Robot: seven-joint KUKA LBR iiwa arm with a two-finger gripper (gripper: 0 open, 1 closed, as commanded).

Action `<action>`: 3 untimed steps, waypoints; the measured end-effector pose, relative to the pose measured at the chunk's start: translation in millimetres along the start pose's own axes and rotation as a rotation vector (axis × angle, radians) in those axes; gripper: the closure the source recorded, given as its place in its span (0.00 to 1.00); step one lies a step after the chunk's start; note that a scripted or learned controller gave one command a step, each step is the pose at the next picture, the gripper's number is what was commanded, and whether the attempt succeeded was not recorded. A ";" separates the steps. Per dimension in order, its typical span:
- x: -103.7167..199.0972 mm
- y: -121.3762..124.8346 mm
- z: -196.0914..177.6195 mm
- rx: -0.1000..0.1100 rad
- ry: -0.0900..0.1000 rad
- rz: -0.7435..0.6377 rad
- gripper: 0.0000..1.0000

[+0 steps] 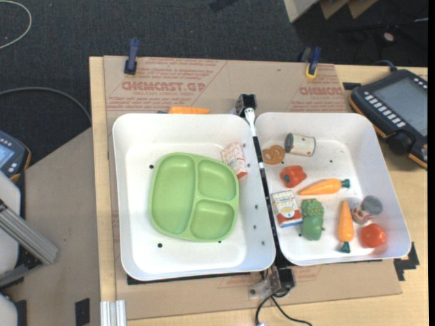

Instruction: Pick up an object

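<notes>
Two shallow white plastic bins sit side by side on the brown cardboard-topped counter (pixel 204 80). Left bin (pixel 129 182): a smooth, glossy green three-compartment plate (pixel 194 197) w/ rounded corners lies flat near the middle, and a small red-and-white printed carton (pixel 234 159) rests tilted just off the plate's upper right corner. Right bin (pixel 387 175) holds the rest, all toy food, plastic look: a brown pretzel (pixel 274 155) and a small grey-and-cream can (pixel 300 144) on its side up top; a red bell pepper (pixel 293 176); a long orange carrot (pixel 323 187) lying crosswise; a second carrot (pixel 345 224) pointing front to back; a little milk carton (pixel 286 208) touching a bumpy green broccoli (pixel 312 219); a round red tomato (pixel 372 236) just below a grey-topped piece (pixel 368 208), too small to ID. Jaws: can't tell, open or closed.
</notes>
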State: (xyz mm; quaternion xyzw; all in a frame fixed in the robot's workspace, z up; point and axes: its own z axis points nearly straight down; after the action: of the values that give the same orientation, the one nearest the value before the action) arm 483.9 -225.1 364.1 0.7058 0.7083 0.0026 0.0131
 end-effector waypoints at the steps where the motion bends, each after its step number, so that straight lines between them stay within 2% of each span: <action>1: -0.4 1.0 -10.5 -0.004 -0.002 -0.001 1.00; 3: -1.1 3.1 -31.7 -0.012 -0.008 -0.003 1.00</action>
State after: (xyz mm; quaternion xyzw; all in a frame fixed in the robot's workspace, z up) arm 486.3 -225.7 395.9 0.7047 0.7092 0.0038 0.0200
